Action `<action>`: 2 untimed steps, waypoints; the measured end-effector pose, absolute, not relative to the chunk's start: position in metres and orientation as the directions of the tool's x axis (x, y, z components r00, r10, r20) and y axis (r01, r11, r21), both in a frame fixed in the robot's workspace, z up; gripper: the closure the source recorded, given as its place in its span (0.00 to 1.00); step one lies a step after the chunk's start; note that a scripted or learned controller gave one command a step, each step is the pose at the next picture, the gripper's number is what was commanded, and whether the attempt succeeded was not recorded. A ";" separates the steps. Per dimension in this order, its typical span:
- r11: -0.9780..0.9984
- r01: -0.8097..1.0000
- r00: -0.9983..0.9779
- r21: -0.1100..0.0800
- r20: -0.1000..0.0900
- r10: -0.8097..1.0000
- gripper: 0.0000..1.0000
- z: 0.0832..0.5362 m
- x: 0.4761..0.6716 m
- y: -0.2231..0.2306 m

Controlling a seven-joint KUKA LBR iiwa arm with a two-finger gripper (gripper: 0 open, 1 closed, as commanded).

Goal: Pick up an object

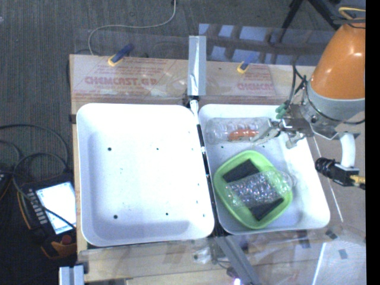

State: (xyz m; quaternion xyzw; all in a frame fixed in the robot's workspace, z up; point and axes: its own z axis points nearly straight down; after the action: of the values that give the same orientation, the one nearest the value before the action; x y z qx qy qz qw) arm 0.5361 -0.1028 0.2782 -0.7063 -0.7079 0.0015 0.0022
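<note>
The right bin [309, 212] holds a green bowl [228, 203] with two black blocks [240, 171] and a crinkled clear plastic piece [258, 187] lying in it. A clear plastic bottle [234, 129] with something orange inside lies along the bin's far wall. My gripper [274, 129] hangs low at the bottle's right end, over the bin's far right corner, under the grey and orange arm [341, 64]. I see nothing held in the gripper.
The left bin [142, 171] lies beside the right one, with a metal divider post [196, 64] behind the gap. Yellow and blue clamps [120, 54] grip the board at the back. A black fitting [332, 170] juts out right of the bin.
</note>
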 end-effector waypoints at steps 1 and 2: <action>0.095 0.995 -0.095 -0.005 0.000 0.995 0.00 0.283 0.540 -0.083; 0.070 0.998 -0.070 -0.005 0.000 0.998 0.00 0.217 0.568 -0.137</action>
State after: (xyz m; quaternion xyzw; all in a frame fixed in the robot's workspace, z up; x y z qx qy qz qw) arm 0.5679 -0.1372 0.2172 -0.6820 -0.7314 0.0016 0.0017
